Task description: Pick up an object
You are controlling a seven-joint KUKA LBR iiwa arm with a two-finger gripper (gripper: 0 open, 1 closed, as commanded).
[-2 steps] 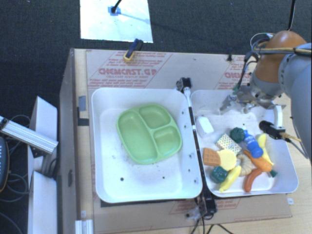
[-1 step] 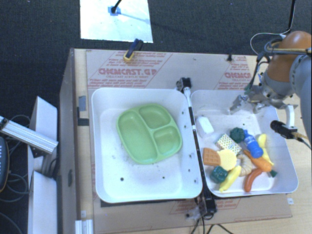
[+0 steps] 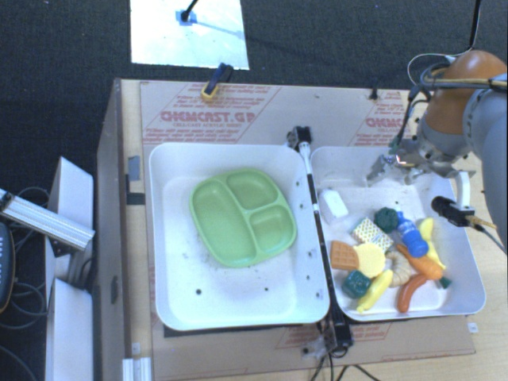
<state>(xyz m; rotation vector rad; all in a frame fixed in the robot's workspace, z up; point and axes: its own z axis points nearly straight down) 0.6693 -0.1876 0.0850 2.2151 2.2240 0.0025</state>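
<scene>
With the end effector point(image 3: 386, 166), grip state unreadable, hovering over bare floor of the shallow white right-hand bin point(image 3: 476, 280), descending here risks grasping nothing, the heaped plastic toy food point(image 3: 393, 260) lying nearer.

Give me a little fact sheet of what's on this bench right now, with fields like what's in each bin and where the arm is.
left bin: holds a green divided plate
right bin: holds a pile of toy food toward its near end, among it a yellow banana, an orange carrot, a waffle; a white block lies apart
arm: gripper over the right bin's far end
held: nothing visibly gripped
</scene>
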